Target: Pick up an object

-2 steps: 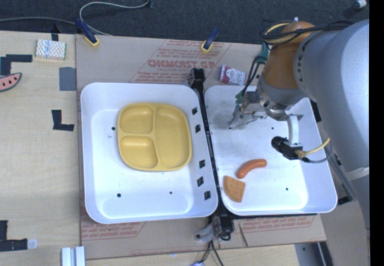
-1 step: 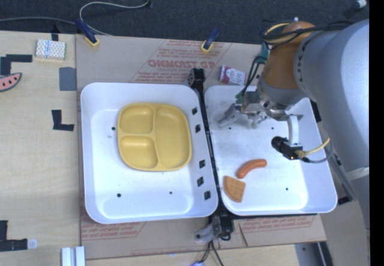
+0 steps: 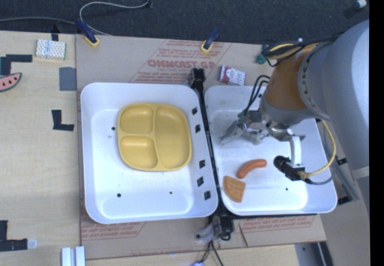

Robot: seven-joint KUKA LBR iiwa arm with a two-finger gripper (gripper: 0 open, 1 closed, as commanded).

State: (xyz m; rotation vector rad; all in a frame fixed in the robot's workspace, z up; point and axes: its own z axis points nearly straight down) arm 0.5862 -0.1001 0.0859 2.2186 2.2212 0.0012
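Orange-brown and waffle-textured, a small toy wedge (image 3: 234,188) sits at the near edge of the right bin (image 3: 312,202), down by the divider. Just beyond it lies a little sausage (image 3: 251,167), slanted, near the wedge but not touching it. Both lie loose on the white floor, nothing gripping them. Further in, there's the gripper (image 3: 231,134), low over the bin's left half, its grey fingers (image 3: 228,134) pointing toward the divider; whether they're spread or pressed together, I can't tell from here, and nothing shows between them. Above it, the arm's orange band (image 3: 287,81) and grey bulk come in from the right. Across in the left bin (image 3: 96,157), a yellow divided plate (image 3: 154,137) rests in the middle. At the far side, on the cardboard, a small red-and-white packet (image 3: 231,75) lies just beyond the right bin's rim.
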